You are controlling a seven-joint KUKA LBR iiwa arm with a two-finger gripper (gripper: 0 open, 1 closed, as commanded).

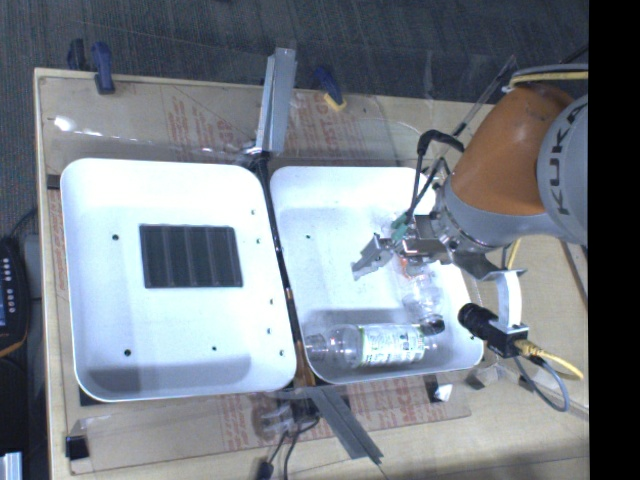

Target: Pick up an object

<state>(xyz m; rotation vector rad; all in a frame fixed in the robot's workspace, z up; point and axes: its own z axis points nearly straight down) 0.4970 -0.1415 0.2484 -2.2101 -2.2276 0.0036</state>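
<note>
Over the right bin (300, 268), the gripper (372, 256) hangs with jaws apart, gripping nothing; a clear bottle (375, 345) lies along the near wall.

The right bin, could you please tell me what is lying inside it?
In the right bin, a clear plastic bottle lies on its side along the near wall. A second clear item sits below the tool; the arm covers the bin's far right part.

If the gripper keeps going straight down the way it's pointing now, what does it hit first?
Probably bare floor of the right bin. The gripper hangs above the bin's middle, while the clear bottle lies along the near wall, off that line. Depth is hard to judge from this slanted view.
</note>
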